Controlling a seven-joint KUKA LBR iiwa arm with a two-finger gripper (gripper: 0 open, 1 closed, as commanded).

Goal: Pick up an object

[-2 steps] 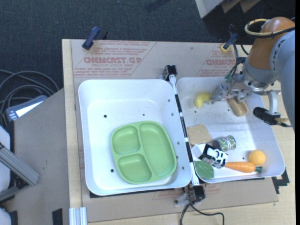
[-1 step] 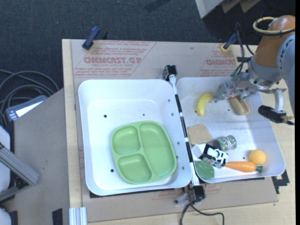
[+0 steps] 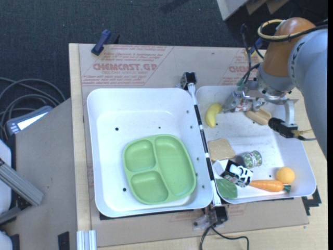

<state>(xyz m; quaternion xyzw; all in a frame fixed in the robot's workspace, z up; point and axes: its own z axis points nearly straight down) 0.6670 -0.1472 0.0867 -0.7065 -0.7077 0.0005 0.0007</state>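
the end effector hangs low in the far end of the right white plastic bin, can't tell how wide it is. the small yellow banana toy lies just beside it by the divider. it's probably light, stiff and a bit slick, so pinching across the middle seems the best bet.

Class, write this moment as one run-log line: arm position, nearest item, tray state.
arm: gripper low over right bin far end | nearest: banana, not held | green tray: left bin, nothing on it
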